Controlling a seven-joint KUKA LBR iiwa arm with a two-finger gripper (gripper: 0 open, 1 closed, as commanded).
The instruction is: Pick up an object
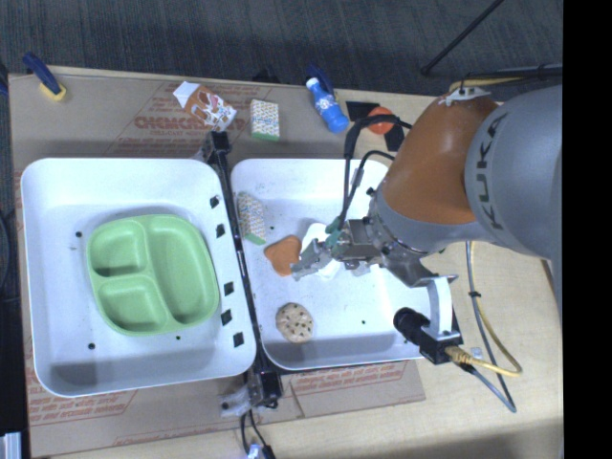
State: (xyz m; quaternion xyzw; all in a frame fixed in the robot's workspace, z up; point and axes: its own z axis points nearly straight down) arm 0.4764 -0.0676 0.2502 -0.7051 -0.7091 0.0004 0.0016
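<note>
Looking down on your bench, you can read "KUKA" in raised grey letters on the arm [497, 180], running down its casing beside the orange band. Red print on the cardboard sheet [153, 122] under the bins is partly legible, but you can't make out a whole word.

Your gripper [308, 261] sits low in the right bin [382, 342]; whether it is open, closed or gripping something you cannot tell from this angle. An orange object [281, 253] lies just beside its tip, a white item [320, 247] under it, a chocolate-chip cookie [295, 322] nearer the front wall, and a patterned packet [251, 216] by the divider.

A green compartment tray [151, 273] rests in the left bin [48, 285]. Behind the bins lie a blue bottle [328, 106] and two small snack packs [234, 115]. Dark carpet [239, 17] lies beyond the pale wooden bench [526, 390].
</note>
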